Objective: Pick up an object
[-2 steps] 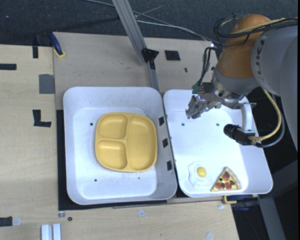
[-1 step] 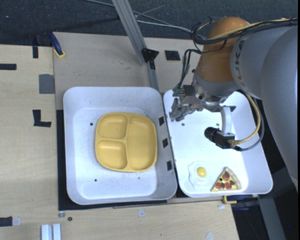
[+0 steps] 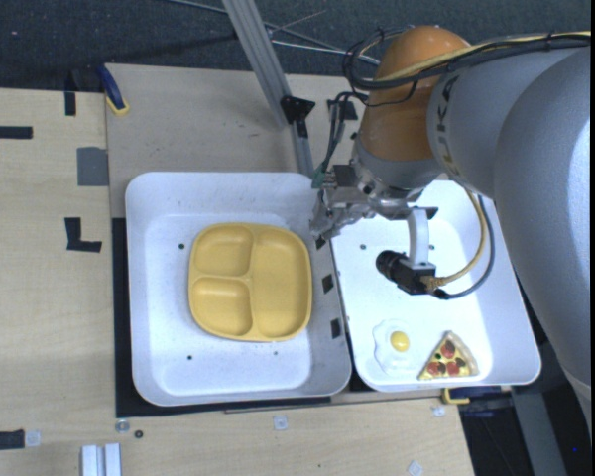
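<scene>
Two bins: left [image 3: 149, 266] holds yellow tray [image 3: 249, 282]; right [image 3: 506, 335], egg [image 3: 393, 342], pizza [image 3: 448, 357].

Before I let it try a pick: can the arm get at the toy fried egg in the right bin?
Probably yes. The fried egg lies flat and uncovered near the front of the right bin, apart from the pizza slice beside it. The pincer sits over the bins' shared edge, with nothing between.

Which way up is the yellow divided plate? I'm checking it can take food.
Right way up: the yellow plate shows three recessed compartments facing the camera, lying flat in the left bin.
</scene>
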Tool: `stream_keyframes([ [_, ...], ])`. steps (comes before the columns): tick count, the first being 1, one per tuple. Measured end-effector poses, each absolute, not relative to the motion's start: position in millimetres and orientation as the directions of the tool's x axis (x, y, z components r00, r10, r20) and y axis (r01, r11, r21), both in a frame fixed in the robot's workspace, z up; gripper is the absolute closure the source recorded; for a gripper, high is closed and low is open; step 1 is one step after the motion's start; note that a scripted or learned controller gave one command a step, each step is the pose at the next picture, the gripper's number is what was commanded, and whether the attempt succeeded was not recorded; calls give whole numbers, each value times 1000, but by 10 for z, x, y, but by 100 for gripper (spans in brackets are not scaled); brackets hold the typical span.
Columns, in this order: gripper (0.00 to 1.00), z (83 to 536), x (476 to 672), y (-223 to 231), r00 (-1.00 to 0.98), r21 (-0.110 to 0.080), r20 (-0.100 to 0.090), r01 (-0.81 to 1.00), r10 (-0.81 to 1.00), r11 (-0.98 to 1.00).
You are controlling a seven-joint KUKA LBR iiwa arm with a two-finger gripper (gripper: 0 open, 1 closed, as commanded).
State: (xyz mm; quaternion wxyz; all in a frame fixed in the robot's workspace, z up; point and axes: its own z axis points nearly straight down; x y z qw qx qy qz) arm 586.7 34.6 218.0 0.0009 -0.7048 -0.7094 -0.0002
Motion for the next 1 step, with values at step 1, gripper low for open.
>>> stream_keyframes([
  [1,100,2264,5813,976,-9,-2,2,1000,1000,9],
])
